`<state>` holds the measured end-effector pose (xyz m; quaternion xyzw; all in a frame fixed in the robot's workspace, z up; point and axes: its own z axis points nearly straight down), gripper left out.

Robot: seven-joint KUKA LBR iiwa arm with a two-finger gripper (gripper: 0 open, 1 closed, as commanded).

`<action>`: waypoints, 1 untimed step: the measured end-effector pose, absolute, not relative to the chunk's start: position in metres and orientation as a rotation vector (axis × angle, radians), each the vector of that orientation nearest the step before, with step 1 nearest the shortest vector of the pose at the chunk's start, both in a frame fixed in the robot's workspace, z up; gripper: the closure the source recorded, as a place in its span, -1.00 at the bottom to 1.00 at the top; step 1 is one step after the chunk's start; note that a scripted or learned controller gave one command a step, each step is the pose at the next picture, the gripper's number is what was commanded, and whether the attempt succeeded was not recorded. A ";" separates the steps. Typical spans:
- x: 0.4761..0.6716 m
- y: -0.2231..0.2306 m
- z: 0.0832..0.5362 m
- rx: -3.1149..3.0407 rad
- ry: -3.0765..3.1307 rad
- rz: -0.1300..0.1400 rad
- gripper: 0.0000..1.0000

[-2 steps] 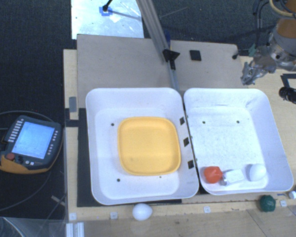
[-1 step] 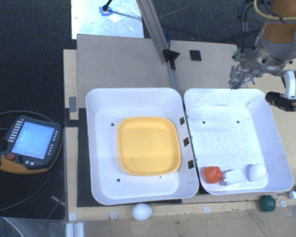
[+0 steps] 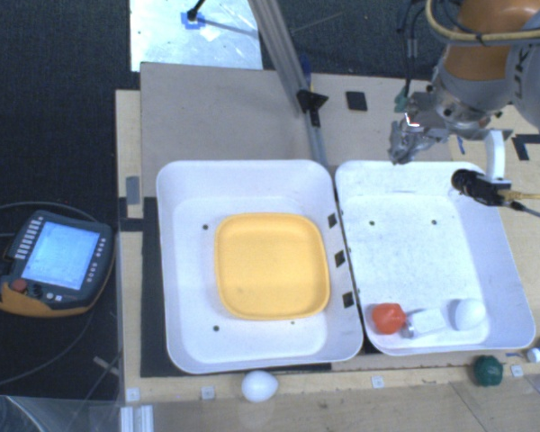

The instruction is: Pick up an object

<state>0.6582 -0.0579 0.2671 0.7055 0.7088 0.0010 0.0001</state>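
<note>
Centrally, a smooth rounded-square yellow plate (image 3: 272, 265) in the left bin (image 3: 175, 241); lower right, glossy red ball (image 3: 386, 317); gripper (image 3: 403, 151) upper right, jaw state unclear; tan bench (image 3: 225, 106).

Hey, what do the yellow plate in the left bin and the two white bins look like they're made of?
The yellow plate looks like moulded plastic with a matte finish: even colour, rounded corners, raised rim, no sharp glints. It could be melamine; the view cannot settle that. The left bin and right bin look like thin formed plastic, white and smooth, with soft rounded edges and faint speckling on the right bin's floor.
</note>
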 end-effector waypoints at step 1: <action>0.654 0.001 0.267 2.216 2.228 0.003 1.00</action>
